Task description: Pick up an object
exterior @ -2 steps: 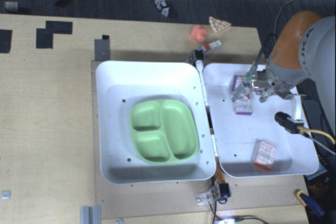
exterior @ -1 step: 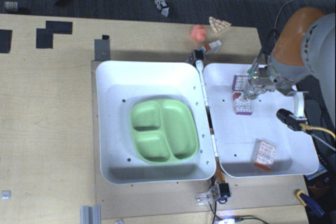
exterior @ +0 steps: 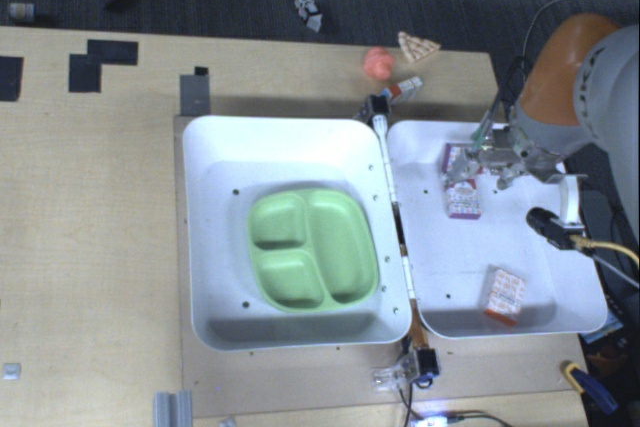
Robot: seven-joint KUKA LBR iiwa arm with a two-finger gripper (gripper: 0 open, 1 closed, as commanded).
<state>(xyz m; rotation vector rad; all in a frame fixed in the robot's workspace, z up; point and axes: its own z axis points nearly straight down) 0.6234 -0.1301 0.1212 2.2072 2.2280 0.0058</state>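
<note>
Small purple box [exterior: 462,201] lies flat in the right bin [exterior: 440,265], upper-middle part, nearer the bin's left wall than its right. Long axis runs approx top-to-bottom of the view, tipped a bit. Top half whitish, lower half purple. There's print on it but it's too small to read.

Gripper [exterior: 478,165] is just above the box's top end, v. close. Can't tell if they touch, and can't tell whether the gripper is wide, narrow or holding anything: the metal parts blur together there. A purplish patch sits at the gripper's left side; unclear if that's part of the box or sth else. Arm [exterior: 575,85] comes in from the right, over the bin's upper right corner.

Other stuff in the same bin: orange box [exterior: 505,294] near the lower right, well apart from the purple one, also lying flat and a bit tilted, label unreadable. Bare bin floor btwn the two.

Left bin [exterior: 215,215] holds a green plate [exterior: 312,247] w/ three compartments, sitting centre-low.

On the bench [exterior: 90,245] beyond the bins: pink ball [exterior: 378,63], a pale wedge [exterior: 418,46] just right of it, and a small red-and-white tube [exterior: 405,90] near where the bins meet.
</note>
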